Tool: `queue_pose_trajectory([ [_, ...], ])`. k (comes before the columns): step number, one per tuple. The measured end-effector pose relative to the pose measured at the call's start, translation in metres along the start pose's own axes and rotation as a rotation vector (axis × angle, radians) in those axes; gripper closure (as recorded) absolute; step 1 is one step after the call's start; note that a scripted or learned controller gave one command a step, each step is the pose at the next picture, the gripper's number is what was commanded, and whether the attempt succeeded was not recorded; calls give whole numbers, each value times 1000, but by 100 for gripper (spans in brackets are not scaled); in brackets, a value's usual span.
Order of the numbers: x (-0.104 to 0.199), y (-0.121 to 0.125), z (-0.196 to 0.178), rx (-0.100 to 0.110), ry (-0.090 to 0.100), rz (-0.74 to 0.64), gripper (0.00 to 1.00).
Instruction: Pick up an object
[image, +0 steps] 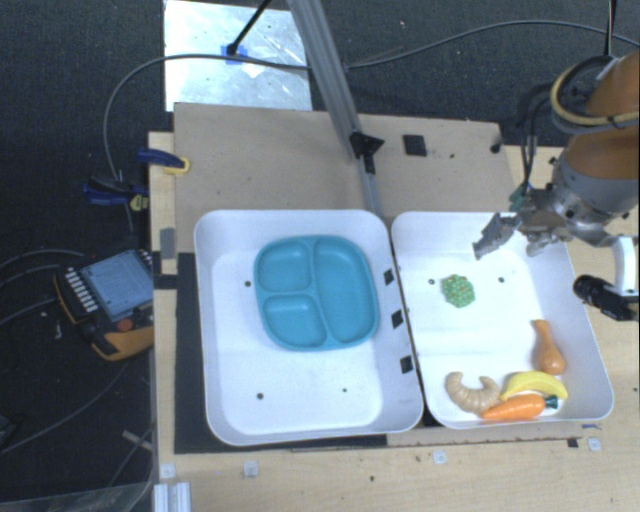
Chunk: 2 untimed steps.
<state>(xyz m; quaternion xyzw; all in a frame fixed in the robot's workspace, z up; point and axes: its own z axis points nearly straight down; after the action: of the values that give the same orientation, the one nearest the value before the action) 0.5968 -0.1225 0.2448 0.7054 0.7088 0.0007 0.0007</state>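
Observation:
The right bin (430, 250) holds a small green bumpy object (458, 291) near its middle. Along its front right lie an orange gourd-shaped piece (546, 347), a yellow banana (535, 384), an orange carrot (515, 407) and a tan curved piece (468, 390). My gripper (517, 240) hangs over the back of the right bin, up and to the right of the green object. Its fingers are spread open with nothing between them.
A blue sectioned plate (316, 292) lies in the left bin (230, 400). A grey pole (335, 80) slants down to the back edge between the bins. A black fitting (605, 295) sticks out at the right bin's right rim. Clamps and a handheld unit (110, 300) lie left of the bench.

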Motion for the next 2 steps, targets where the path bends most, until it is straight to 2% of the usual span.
queue_pose_trajectory([
  [1,6,-4,44,3,0,3,0],
  [2,8,-1,106,5,0,4,0],
])
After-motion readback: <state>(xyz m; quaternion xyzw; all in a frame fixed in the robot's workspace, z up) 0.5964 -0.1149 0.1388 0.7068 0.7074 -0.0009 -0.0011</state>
